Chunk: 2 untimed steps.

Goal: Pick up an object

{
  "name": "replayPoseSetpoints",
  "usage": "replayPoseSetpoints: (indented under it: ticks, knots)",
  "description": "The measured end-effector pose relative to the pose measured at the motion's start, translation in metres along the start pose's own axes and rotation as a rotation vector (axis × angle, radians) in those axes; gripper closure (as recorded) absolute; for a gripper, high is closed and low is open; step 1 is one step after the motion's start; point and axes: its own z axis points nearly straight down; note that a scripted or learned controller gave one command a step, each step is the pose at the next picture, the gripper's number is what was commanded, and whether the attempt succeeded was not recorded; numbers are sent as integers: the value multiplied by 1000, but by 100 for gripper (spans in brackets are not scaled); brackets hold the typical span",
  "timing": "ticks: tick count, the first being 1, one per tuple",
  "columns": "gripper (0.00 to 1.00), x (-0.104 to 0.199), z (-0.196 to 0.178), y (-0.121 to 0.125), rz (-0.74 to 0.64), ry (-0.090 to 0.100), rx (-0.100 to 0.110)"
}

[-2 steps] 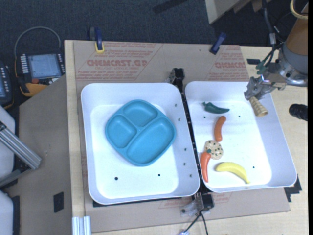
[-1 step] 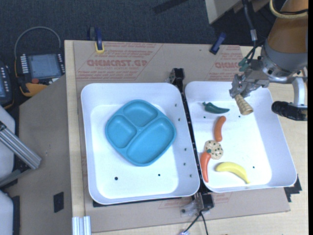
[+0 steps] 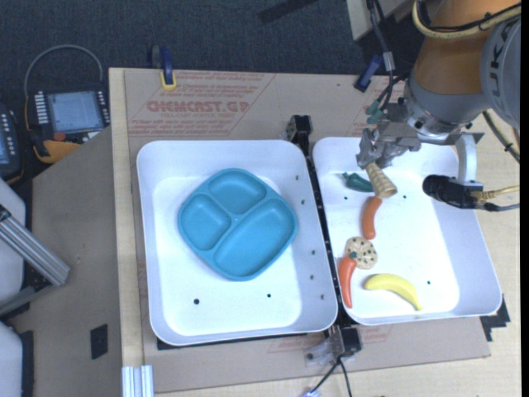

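Seemingly the claw (image 3: 378,162), near the right bin's (image 3: 463,304) far edge, pinches a tan cork (image 3: 381,180) by its tip; so shallow a hold could slip.

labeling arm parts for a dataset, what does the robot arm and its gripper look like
The arm is bulky and rounded: an orange band sits above a grey wrist section. Black cables loop around its upper part. The gripper is a small grey and dark metal assembly.

blue divided plate (image 3: 238,222) in left bin (image 3: 157,246) | pendant (image 3: 73,110) off-bench, top left
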Motion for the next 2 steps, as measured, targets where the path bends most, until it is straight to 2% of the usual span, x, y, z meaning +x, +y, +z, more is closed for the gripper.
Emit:
replayPoseSetpoints:
  ticks: [2]
  knots:
    - [100, 103, 20, 23, 1, -2, -4]
